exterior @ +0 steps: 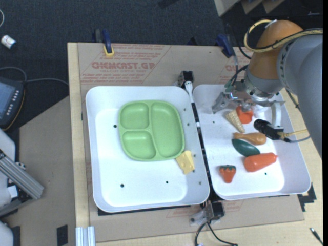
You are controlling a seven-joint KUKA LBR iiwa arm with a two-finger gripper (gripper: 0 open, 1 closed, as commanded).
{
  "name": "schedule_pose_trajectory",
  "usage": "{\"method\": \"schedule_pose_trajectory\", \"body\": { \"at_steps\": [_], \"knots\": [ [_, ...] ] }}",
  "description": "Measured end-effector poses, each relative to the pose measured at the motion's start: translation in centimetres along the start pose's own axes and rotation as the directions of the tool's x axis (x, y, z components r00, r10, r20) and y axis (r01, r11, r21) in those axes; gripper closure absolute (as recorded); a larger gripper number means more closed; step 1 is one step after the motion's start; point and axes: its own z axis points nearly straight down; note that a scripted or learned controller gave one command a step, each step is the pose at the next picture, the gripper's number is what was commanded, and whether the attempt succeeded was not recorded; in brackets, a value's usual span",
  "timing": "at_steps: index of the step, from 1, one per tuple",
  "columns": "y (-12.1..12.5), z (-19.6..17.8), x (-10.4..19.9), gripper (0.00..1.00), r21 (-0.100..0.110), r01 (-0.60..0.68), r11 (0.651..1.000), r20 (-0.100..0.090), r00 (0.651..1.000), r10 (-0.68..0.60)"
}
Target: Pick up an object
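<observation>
Front edge: the brown bench board (77, 152) runs along the bottom of the frame, with the two white bins on it.
Small red piece: a red toy fruit with a green top (228, 172) lies lowest in the right bin (287, 186), apart from the rest.
Orange piece: an orange carrot-like toy (260, 161) lies just up and right of it, slanted.
Dark green piece: a dark green oval (245, 147) lies touching or nearly touching the orange piece's left end.
Tan piece: a tan-orange oblong (250, 137) lies directly above the green oval, close against it.
Yellow wedge: in the left bin (102, 188), a yellow wedge (186, 162) lies at the lower right corner of the plate, close to the wall between the bins.
Green plate: a pale green three-compartment plate (152, 129) lies flat in the middle of the left bin.
Pale cone: a cream cone-shaped piece (234, 119) lies in the upper half of the right bin, pointing up-left.
Orange-red piece: a small orange-red object (245, 116) lies just right of the cone, partly covered by the tool above it.
Gripper: the gripper (244, 105) hangs over the upper part of the right bin, directly above the orange-red piece; I cannot tell whether it is spread or closed, nor whether it grasps anything.
Arm: the grey arm (305, 60) with its orange band (271, 37) enters from the upper right and hides that bin's far right corner.
Far edge: two blue clamps (107, 39) (224, 44) grip the board's top edge, with red lettering (123, 64) between them.
</observation>
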Motion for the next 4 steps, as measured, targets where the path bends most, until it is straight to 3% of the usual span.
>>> {"method": "schedule_pose_trajectory", "body": {
  "at_steps": [1,3,4],
  "knots": [
    [0.3,-1.5,0.0,1.0,-0.01,-0.002,1.0,0.0,1.0,0.002],
    [1.2,-13.2,0.4,1.0,-0.002,-0.001,1.0,-0.003,1.0,0.001],
    [-2.0,-13.6,3.6,1.0,0.009,0.001,1.0,-0.007,1.0,-0.001]
  ]
}}
